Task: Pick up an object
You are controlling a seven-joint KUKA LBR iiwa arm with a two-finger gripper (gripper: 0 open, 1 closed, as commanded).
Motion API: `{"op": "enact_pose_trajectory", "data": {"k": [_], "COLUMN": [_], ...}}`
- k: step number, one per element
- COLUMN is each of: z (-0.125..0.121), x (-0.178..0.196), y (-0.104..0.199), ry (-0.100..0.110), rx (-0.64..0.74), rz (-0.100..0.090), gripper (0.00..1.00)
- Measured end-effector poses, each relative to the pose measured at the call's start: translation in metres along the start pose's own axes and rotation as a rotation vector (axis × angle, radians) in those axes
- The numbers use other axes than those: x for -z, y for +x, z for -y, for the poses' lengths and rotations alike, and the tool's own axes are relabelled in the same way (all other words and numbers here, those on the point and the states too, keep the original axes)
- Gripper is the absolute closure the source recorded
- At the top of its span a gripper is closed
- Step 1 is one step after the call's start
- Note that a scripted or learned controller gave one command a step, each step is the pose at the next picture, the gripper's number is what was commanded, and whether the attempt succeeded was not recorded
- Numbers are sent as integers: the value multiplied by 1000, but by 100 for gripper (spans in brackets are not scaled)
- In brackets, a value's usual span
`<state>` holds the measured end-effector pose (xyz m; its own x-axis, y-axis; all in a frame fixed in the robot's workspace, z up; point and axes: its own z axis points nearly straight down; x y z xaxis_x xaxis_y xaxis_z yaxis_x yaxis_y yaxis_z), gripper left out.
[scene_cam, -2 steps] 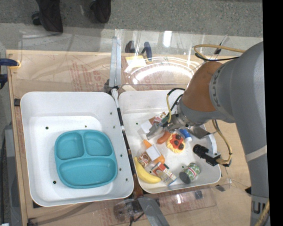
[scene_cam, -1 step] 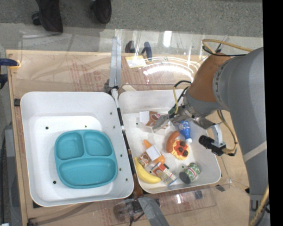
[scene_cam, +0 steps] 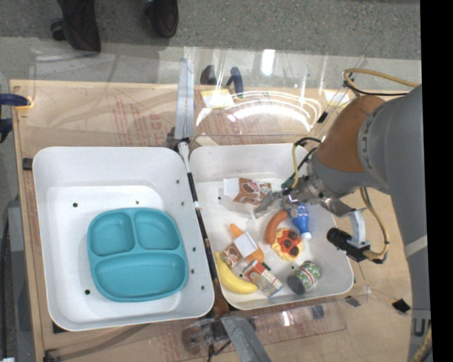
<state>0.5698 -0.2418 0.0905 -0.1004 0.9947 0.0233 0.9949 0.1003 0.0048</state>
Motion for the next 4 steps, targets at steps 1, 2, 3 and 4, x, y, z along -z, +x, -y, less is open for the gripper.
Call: {"op": "enact_pose_trajectory", "data": {"k": [1, 2, 3, 4], "z": [2, -3, -2, -53], "x": [11, 115, 114, -3], "y": [-6, 60, 60, 69], "ry": [-1, 5, 6, 7], "rx": [0, 233, 232, 218], "rz": [15, 25, 25, 24], "gripper": [100, 100, 0, 0]}}
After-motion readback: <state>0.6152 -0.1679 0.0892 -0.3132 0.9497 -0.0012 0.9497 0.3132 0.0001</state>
